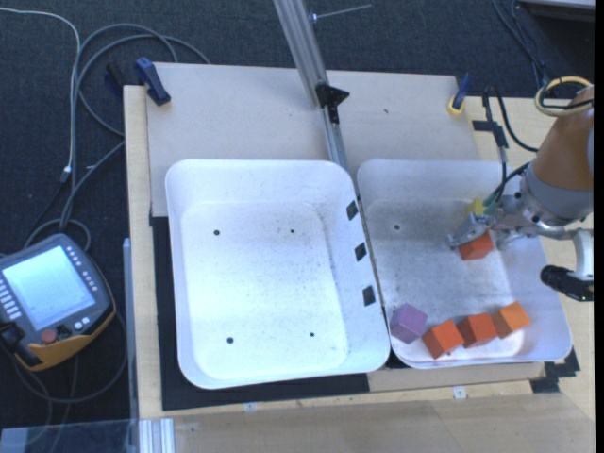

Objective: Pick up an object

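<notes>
My gripper (pixel 469 237) reaches in from the right over the middle of the right bin (pixel 415 192). An orange block (pixel 478 247) sits between its grey fingertips, and the gripper is shut on it. A small yellow piece (pixel 478 206) shows just behind the gripper; I cannot tell what it is. Along the right bin's front edge lie a purple block (pixel 410 322) and three orange blocks (pixel 440 338), (pixel 479 328), (pixel 513 317) in a row.
The left bin (pixel 255 262) lies beside the right one, with black clips (pixel 360 251) along the shared wall. A metal pole (pixel 300 36) slants up from behind the bins. A teach pendant (pixel 49 295) and cables lie left of the bench.
</notes>
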You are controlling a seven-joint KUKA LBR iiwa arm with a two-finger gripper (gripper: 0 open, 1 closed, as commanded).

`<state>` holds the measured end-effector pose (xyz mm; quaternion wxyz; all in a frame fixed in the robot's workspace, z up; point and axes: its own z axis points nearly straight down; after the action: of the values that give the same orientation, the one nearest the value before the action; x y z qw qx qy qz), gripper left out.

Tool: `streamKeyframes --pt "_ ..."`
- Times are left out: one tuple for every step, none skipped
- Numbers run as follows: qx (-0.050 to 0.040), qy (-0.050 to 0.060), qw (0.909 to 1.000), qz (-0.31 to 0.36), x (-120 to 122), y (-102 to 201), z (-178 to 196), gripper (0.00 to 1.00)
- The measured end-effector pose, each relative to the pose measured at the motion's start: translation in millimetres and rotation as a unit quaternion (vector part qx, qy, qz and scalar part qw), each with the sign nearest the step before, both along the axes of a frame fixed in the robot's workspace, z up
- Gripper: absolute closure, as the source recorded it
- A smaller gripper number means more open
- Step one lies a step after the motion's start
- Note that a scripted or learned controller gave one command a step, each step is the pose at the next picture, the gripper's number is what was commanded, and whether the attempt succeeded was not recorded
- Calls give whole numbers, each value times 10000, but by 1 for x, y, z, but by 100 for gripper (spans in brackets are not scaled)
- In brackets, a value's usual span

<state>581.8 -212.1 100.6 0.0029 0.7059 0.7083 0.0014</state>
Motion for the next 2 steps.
streamKeyframes --pt "3 9 10000 -3 -1 0 11 100" --pt "12 -11 10000 11 -17 54 102 100"
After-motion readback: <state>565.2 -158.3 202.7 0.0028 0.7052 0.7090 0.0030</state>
